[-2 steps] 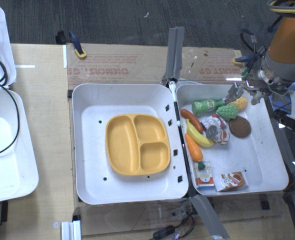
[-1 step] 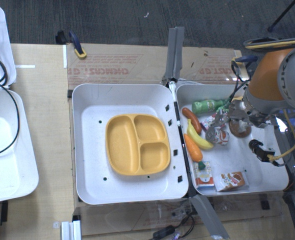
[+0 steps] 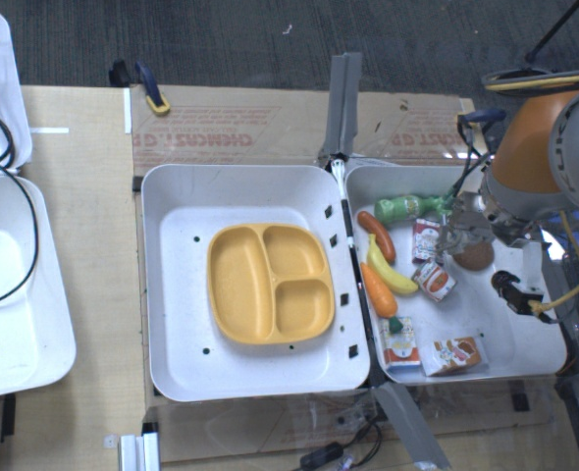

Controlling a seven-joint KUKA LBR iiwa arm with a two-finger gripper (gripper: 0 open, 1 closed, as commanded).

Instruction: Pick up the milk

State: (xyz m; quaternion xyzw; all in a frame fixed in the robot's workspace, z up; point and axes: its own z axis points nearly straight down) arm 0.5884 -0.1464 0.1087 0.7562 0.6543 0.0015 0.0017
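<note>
1. Cardboard-covered bench (image 3: 74, 135) carries two white bins; we see a yellow divided plate (image 3: 270, 283) in the left bin (image 3: 172, 214).
2. We find the arm (image 3: 535, 155) entering from three o'clock, bent down over the right bin (image 3: 535, 346), its gripper (image 3: 458, 234) low among the items.
3. We cannot tell the gripper's state.
4. We take the milk (image 3: 400, 341) to be the small carton at the bin's seven o'clock corner, well apart from the gripper, beside a carrot (image 3: 379, 289) and banana (image 3: 389, 273).
</note>
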